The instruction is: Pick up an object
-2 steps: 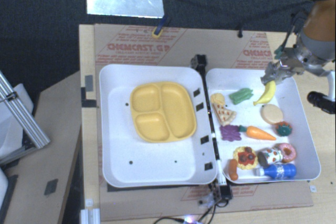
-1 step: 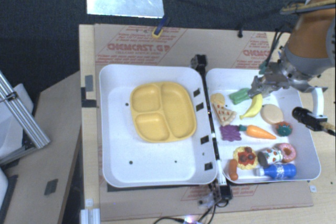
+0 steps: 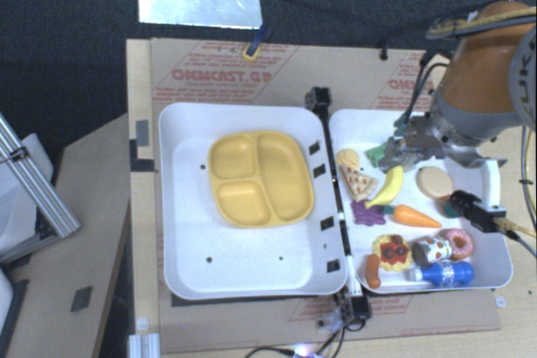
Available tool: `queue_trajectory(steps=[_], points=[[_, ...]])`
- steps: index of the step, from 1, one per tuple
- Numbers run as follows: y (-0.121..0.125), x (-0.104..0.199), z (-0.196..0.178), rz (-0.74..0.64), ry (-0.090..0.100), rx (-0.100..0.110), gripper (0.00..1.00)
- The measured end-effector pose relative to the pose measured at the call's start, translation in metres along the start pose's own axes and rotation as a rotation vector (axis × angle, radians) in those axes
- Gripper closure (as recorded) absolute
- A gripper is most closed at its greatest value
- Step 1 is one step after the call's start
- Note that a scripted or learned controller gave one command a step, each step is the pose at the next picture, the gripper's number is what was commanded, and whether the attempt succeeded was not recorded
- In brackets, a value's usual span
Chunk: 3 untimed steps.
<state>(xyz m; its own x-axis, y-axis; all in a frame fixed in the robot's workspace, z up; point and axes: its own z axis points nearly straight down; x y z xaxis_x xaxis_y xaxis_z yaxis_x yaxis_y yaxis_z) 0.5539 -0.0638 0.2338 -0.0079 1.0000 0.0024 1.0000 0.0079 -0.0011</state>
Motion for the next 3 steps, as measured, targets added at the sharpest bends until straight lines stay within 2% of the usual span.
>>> queue_trajectory(steps=[1, 2, 3], points=[[-0.025, 0.046, 0.009, -0.001, 0.000, 0.001, 1.00], [-0.068, 0.074, 0.000, 0.001, 0.000, 0.000, 1.00], [-0.068, 0.074, 0.001, 0.006, -0.001, -0.002, 1.00]])
